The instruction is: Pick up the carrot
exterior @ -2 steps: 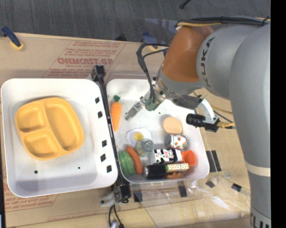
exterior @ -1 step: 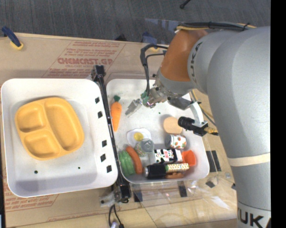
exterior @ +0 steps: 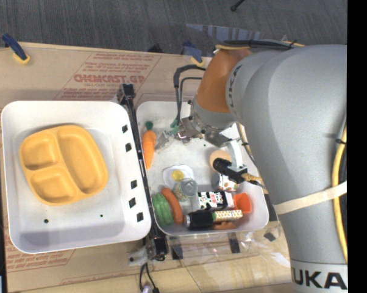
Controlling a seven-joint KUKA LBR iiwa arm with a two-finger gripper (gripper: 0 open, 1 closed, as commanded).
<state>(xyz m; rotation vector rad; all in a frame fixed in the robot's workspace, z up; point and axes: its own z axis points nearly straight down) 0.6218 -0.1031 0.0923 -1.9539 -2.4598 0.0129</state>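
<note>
A flat sheet of brown cardboard with red print (exterior: 80,72) is covering the bench, and two shallow white plastic bins are sitting on it side by side. The left bin (exterior: 25,224) is holding a yellow plastic plate divided into three compartments (exterior: 63,163), lying toward its far left. The right bin (exterior: 260,215) is crowded: the long orange carrot with a small green top (exterior: 149,146) is lying along the bin's left wall in the far half, its green end pointing to the far side. Nearer the camera (all bunched at the near end) a green and orange toy vegetable (exterior: 166,207), a clear glass jar (exterior: 185,188), a white fried-egg toy with a yellow yolk (exterior: 177,175) and a dark bottle lying on its side (exterior: 213,218) are resting together. The grey arm with its orange band (exterior: 217,84) is reaching in from the right, and the gripper (exterior: 182,130) is hanging just right of the carrot, not touching it; whether its fingers are apart or together I cannot tell.
</note>
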